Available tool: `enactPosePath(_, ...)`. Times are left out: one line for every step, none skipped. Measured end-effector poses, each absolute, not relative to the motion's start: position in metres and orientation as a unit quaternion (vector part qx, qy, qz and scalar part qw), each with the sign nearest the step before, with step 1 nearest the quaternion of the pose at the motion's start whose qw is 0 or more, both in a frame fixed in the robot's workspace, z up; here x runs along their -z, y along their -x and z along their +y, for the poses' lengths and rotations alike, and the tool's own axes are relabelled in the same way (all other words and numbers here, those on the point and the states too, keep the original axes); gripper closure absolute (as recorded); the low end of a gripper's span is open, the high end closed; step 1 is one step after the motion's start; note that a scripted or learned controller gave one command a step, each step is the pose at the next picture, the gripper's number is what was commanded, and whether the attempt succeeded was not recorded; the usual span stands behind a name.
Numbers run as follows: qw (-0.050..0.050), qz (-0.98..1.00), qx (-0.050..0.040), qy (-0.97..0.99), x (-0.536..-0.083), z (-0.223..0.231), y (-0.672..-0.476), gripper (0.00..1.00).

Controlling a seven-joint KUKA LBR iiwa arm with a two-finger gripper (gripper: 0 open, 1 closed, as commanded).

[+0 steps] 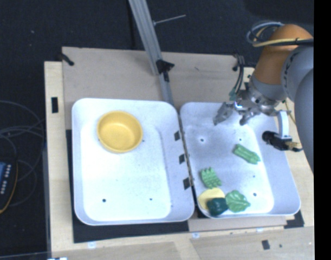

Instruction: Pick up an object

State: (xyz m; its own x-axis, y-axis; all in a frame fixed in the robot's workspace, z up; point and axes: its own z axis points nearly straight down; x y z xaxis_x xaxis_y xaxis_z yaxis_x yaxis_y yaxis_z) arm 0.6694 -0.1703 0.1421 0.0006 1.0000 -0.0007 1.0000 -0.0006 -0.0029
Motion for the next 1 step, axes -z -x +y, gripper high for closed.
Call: enactPosePath(0.001,-0.707,-0.0013,0.707,-0.0986,-0.1707,-0.6685,0.00)
